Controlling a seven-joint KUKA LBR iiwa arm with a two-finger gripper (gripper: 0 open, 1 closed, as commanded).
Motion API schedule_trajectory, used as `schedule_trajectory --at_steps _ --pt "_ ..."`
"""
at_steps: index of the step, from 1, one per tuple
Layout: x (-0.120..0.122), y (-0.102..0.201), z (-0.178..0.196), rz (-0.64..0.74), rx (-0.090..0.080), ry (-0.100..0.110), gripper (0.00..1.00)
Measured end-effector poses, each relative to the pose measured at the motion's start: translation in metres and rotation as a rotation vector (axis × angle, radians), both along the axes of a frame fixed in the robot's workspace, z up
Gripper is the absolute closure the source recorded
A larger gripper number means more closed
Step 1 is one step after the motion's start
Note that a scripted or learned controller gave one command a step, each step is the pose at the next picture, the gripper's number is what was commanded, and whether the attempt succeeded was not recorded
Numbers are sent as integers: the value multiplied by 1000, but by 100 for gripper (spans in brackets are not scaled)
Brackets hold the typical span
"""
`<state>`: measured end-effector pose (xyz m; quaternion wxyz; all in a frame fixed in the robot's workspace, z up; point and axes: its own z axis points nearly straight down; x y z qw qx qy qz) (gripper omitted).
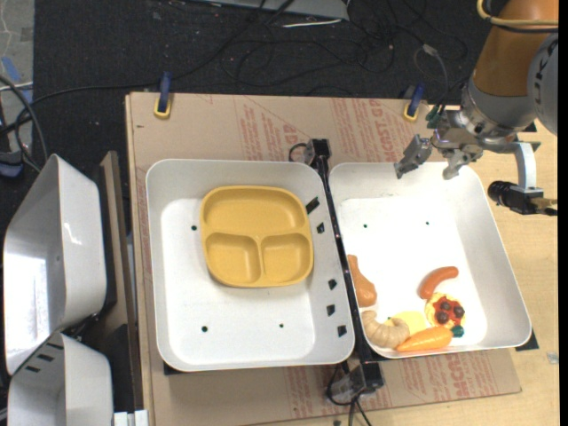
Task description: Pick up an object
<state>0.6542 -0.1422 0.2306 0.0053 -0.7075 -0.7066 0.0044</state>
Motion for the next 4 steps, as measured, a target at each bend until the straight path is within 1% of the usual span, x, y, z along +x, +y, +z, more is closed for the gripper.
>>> schedule_trajectory --at_steps 1,2,3,4 --pt "3 0 9 2 -2 -14 0" --pt "-1 -4 -54 0 -1 -9 0" --pt "4 -1 -98 4 -2 -12 0" --pt "4 0 -141 4 -2 -11 0"
